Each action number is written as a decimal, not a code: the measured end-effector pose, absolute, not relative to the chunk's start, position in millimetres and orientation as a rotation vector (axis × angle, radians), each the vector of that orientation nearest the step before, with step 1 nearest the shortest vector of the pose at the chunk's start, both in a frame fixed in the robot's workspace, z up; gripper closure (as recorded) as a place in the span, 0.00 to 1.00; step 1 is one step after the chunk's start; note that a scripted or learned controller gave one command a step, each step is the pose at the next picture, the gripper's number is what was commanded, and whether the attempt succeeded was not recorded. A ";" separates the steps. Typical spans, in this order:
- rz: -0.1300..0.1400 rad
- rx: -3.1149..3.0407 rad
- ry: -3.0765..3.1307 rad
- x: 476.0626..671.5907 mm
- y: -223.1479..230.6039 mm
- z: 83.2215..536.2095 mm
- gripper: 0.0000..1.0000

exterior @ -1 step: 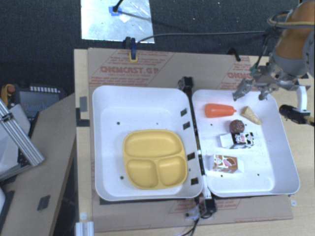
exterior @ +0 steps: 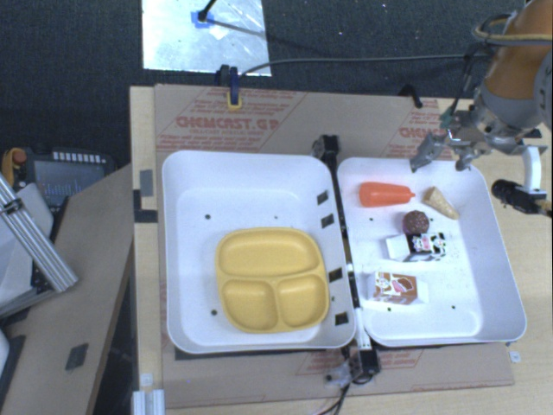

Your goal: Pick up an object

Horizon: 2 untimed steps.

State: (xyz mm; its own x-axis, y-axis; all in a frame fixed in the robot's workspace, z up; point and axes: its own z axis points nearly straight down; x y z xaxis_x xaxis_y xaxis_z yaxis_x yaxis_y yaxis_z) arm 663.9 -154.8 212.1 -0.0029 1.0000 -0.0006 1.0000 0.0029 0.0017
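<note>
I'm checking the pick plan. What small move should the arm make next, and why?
Probably lower the gripper toward the carrot. It hangs over the right bin's far rim holding nothing, and the carrot lies nearest, apart from the other items.

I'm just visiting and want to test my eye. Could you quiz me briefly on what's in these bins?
1. True or false: the yellow tray lies in the left bin.
2. Which lies nearest the hand? A carrot B carton C tray
3. Fill in: the brown ball lies in the ____ bin.

Key: 1 true; 2 A; 3 right.
</note>
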 end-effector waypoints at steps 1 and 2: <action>-0.002 2.216 2.230 664.1 -147.7 151.7 0.00; 0.014 2.214 2.219 665.6 -152.4 100.6 0.00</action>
